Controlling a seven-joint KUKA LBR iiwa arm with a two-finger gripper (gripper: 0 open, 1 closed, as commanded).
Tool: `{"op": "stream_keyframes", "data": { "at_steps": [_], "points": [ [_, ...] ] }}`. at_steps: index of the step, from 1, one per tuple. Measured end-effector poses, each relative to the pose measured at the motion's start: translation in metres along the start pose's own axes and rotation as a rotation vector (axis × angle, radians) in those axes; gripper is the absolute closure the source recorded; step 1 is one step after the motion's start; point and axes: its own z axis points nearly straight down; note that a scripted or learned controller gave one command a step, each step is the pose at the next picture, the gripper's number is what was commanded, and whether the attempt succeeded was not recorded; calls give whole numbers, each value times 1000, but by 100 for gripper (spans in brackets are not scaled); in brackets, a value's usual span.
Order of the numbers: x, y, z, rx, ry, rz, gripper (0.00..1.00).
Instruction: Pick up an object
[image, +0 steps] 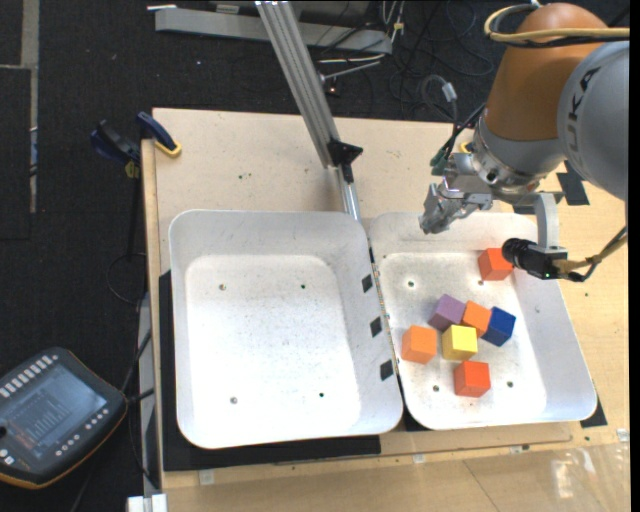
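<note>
Arm (560, 90) came in from the right, grey body with the orange band on top; partial "KUKA" lettering was readable on the grey link at the right edge. Gripper (437, 218) hung over the far left corner of the right bin (560, 400), above bare bin floor. Couldn't tell from this angle how it was set. Nothing was visible in it.

Blocks were all in the right bin:
- orange-red block (494, 264) sat alone near the far right side, just beside a black cable fitting (530, 256) on the arm.
- cluster mid-bin: purple block (448, 311), orange block (477, 318), blue block (499, 326), yellow block (460, 342), packed touching or nearly so.
- another orange block (420, 344) sat just left of the yellow one.
- red block (472, 379) sat just in front of the cluster, nearest the camera.

Gripper was well apart from the cluster, nearer to the lone orange-red block but not over it.

Left bin (200, 400) showed only speckled white floor. Both bins sat side by side on a tan board (250, 160), black clips along the seam between them. An aluminium strut (305, 80) ran diagonally down to the board's far edge. A blue and yellow clamp (135, 138) held the board's far left corner. Teach pendant (50, 415) lay at lower left off the bench; screen text was too small to read.
</note>
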Motion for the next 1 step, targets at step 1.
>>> {"op": "stream_keyframes", "data": {
  "at_steps": [1],
  "points": [
    [55,4,-3,-3,-1,0,100]
  ]
}}
